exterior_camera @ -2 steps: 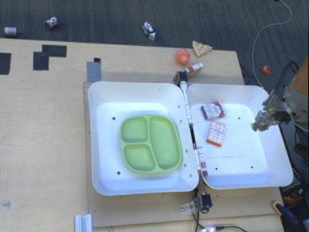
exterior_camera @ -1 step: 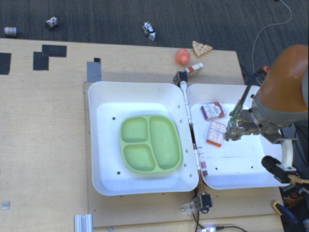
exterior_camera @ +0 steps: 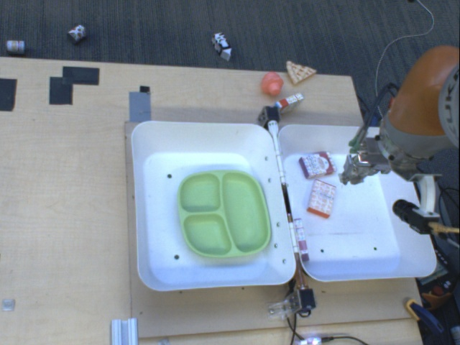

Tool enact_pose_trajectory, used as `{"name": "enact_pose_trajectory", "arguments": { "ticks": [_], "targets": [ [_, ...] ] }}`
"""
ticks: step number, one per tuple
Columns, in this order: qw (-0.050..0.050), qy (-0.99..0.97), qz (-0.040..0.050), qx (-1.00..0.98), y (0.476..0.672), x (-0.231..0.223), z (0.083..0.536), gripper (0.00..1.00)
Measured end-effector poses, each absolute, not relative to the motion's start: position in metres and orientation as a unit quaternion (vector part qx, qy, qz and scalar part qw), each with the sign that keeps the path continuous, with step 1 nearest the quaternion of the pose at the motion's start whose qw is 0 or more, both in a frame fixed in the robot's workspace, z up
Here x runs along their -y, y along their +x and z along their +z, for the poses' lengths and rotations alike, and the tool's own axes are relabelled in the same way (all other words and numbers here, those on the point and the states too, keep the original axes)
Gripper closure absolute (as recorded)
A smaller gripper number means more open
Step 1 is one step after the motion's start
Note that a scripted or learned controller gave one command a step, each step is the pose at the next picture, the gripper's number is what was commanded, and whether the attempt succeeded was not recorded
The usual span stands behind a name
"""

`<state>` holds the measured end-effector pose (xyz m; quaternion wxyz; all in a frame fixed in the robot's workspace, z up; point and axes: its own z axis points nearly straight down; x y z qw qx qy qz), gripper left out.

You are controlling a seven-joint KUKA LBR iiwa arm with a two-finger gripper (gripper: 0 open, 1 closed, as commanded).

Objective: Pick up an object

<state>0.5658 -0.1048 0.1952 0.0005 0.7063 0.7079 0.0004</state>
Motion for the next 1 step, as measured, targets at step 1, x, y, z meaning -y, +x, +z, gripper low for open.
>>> {"name": "enact_pose_trajectory", "arguments": {
  "ticks": [1],
  "targets": [
    [0.002, 0.706, 0.0013, -0.708, 0.6506, 0.173, 0.202, 1.0]
  ]
}}
